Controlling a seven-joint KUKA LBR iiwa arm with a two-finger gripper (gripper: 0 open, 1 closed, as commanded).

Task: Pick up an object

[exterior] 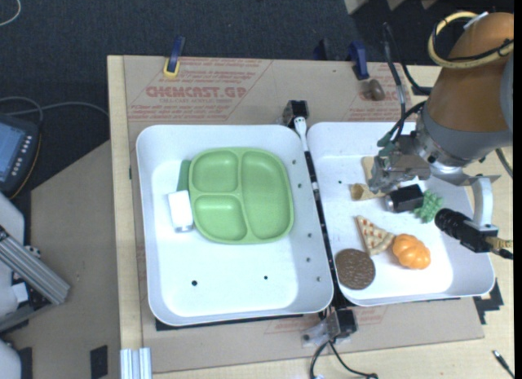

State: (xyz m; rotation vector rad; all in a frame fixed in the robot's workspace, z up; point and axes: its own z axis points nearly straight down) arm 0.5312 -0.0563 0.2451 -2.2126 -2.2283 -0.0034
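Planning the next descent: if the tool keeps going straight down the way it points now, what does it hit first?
Probably the bare floor of the right bin, just beside the small tan piece. The tool hangs there, though depth is hard to judge from this slant.

Divided plate (241, 194) in left bin (163, 271), cookie (356, 268), pizza slice (373, 233) and pumpkin (410, 252) in right bin (338, 153)

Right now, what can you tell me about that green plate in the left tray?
The green plate is a pale green, plastic-looking dish, squarish with rounded corners and split into three sections: two smaller ones on its left and one long one on its right. It lies flat in the left tray, toward the far side. A small white block sits against its left edge, and something dark green peeks from beneath it.
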